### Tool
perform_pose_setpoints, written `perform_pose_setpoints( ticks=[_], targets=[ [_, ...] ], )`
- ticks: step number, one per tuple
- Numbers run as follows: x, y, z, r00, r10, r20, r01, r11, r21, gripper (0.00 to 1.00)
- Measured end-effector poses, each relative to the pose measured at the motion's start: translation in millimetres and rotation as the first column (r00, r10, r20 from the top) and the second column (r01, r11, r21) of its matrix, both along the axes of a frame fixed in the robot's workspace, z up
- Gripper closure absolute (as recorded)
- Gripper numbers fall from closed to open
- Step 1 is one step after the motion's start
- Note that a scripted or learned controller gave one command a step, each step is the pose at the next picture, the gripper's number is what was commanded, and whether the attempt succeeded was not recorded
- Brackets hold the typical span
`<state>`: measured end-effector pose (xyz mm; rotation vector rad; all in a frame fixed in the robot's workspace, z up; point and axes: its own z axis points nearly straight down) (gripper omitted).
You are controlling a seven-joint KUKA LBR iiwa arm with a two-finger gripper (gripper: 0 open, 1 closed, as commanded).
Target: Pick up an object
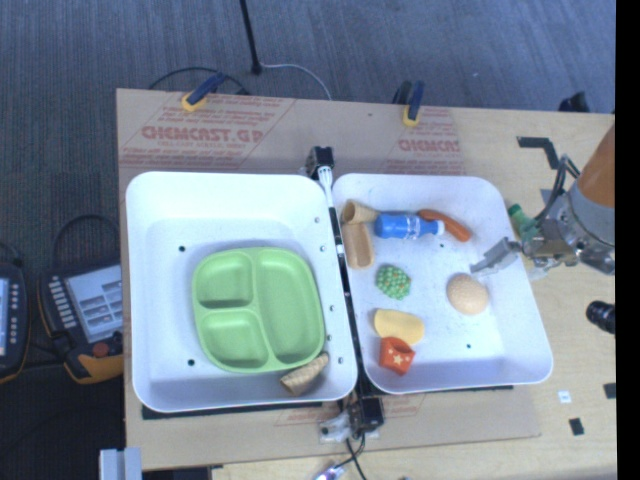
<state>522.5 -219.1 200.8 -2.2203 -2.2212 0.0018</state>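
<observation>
Gripper over right bin's edge; beige ball just below-left.

We note two bins side by side on the tabletop. Left bin: divided tray, bread piece at its near edge. Right bin: bottle at the far side, ball mid-left, egg to its right.

Both bins — smooth white plastic, slight sheen. Divided tray — matt green plastic. Table surface looks like brown printed cardboard, matt. Floor — grey carpet, rough weave. Claw appears dull grey metal.
</observation>
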Motion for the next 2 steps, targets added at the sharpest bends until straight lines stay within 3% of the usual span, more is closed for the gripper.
perform_pose_setpoints(
  ticks=[1,2],
  targets=[
    [51,17,-105,0.995,-0.1,0.003,0.1,0.995,0.009,0.0],
    [119,31,-112,1.0,-0.001,0.007,0.001,1.0,-0.003,0.0]
  ],
)
